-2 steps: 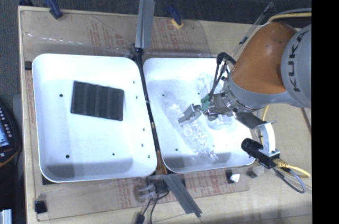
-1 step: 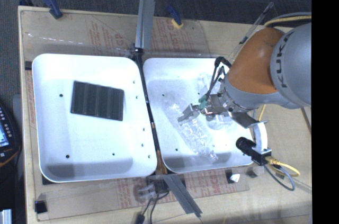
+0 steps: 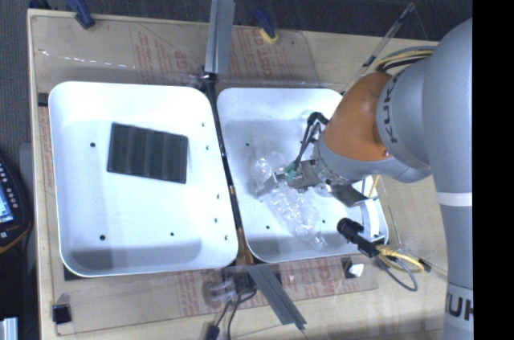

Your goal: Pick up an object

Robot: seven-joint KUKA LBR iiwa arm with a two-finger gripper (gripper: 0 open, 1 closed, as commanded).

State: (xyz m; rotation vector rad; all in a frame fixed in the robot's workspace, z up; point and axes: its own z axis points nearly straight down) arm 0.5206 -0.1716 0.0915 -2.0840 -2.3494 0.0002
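Observation:
A dark grey ribbed rectangular pad (image 3: 148, 153) lies flat in the left bin (image 3: 72, 101). Several clear, crinkled plastic items (image 3: 283, 198) lie in the middle of the right bin (image 3: 241, 109). My gripper (image 3: 291, 176) reaches in from the right, low over the clear plastic pile, its tip right at the upper edge of that pile. The arm's orange band and grey wrist cover the right bin's right side. I cannot tell whether any plastic sits between the fingers.
A grey metal bar (image 3: 218, 33) stands at the back between the bins, and another bracket (image 3: 269, 298) lies at the front. Blue clamps (image 3: 80, 9) grip the bench's back edge. Cables (image 3: 397, 258) trail by the right bin's front corner.

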